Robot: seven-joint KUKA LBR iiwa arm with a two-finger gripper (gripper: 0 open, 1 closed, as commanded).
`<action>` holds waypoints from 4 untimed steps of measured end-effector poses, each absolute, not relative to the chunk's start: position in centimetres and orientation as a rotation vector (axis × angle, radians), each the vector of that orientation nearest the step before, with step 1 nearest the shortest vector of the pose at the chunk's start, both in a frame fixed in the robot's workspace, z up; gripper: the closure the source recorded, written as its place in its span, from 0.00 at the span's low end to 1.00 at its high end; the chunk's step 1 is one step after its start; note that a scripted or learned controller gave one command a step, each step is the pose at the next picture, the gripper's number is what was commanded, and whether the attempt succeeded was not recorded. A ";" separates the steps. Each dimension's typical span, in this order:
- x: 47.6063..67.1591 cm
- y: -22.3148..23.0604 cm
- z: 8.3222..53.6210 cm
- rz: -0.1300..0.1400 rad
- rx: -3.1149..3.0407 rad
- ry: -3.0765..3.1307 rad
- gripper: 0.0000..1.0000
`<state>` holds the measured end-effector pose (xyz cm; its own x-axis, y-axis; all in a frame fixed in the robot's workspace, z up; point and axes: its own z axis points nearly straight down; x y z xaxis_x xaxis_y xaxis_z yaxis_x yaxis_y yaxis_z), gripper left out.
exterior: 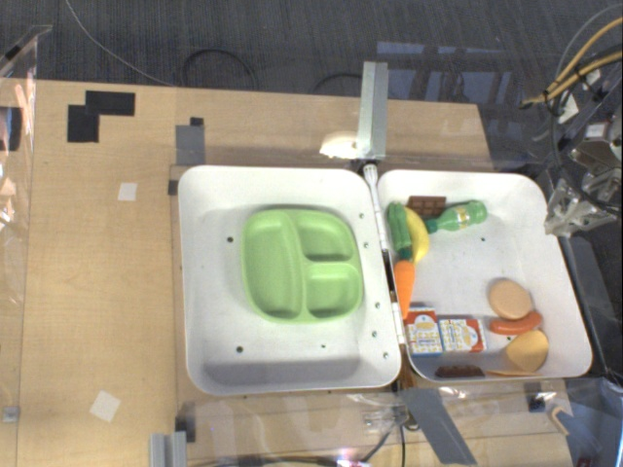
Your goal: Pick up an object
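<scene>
The right bin (545, 261) holds several toy foods. A green bottle (456, 217) lies at its back beside a yellow banana (418, 236), a green cucumber (398, 229) and a brown chocolate bar (425, 204). An orange carrot (403, 282) lies along the left wall. A small printed carton (444, 335) sits at the front, with a round bun (509, 299), a red sausage (514, 323) and an orange slice (527, 350) to its right. My gripper (576, 212) hangs at the bin's right rim, apart from all of them.
The left bin (209, 261) carries a green divided plate (302, 264). A metal post (371, 110) stands behind the wall between the bins. Cables and arm hardware (589, 105) crowd the far right. The wooden bench (88, 290) stretches to the left.
</scene>
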<state>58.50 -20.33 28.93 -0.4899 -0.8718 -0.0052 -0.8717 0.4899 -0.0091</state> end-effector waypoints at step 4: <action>55.1 -20.4 32.5 -0.018 -2.546 1.814 1.00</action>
<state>55.14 -20.37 32.53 0.3267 -0.9451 0.0004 -0.9449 -0.3267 -0.0193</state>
